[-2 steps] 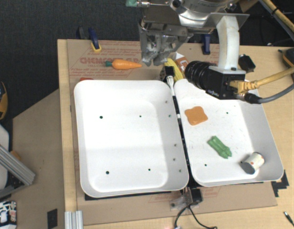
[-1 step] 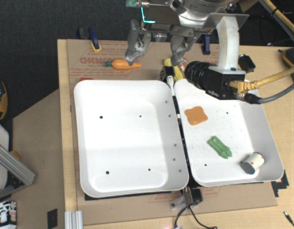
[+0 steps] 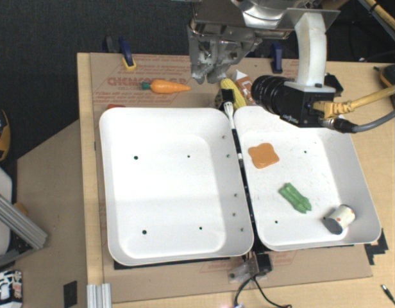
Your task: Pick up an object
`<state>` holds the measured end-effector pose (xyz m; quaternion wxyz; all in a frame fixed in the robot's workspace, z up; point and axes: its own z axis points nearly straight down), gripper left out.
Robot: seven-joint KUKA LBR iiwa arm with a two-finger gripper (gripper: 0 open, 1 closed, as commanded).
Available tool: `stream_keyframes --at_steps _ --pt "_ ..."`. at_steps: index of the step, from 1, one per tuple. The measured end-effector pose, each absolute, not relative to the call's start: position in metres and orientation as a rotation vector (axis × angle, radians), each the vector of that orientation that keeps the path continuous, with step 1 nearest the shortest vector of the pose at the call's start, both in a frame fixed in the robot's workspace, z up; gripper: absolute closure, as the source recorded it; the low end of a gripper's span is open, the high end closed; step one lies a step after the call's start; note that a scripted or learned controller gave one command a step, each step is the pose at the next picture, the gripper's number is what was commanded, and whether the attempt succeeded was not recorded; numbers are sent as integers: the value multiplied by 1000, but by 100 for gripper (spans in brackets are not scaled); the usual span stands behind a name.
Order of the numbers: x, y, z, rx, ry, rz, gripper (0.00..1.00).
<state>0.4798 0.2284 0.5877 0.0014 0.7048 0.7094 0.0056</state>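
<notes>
Both bins, the left bin [image 3: 165,185] and the right bin [image 3: 313,172], are plain white with small dark dots. The flat piece [image 3: 263,155] is orange, the knobbly piece [image 3: 294,197] green, the cylinder [image 3: 339,219] white and grey. The carrot [image 3: 167,87] is orange with a green end, on tan cardboard [image 3: 88,108] printed in red.

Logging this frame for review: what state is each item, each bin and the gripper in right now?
carrot: lying on the board behind the left bin
orange piece: flat in the right bin
green piece: lying in the right bin
grey-white cylinder: on its side, right bin's near corner
left bin: no loose items visible
gripper: above the bins' far edge, finger state unclear
</notes>
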Motion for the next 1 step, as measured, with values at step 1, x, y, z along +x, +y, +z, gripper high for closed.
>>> stream_keyframes --at_steps 1 --pt "480 228 587 2213 2226 16 0"
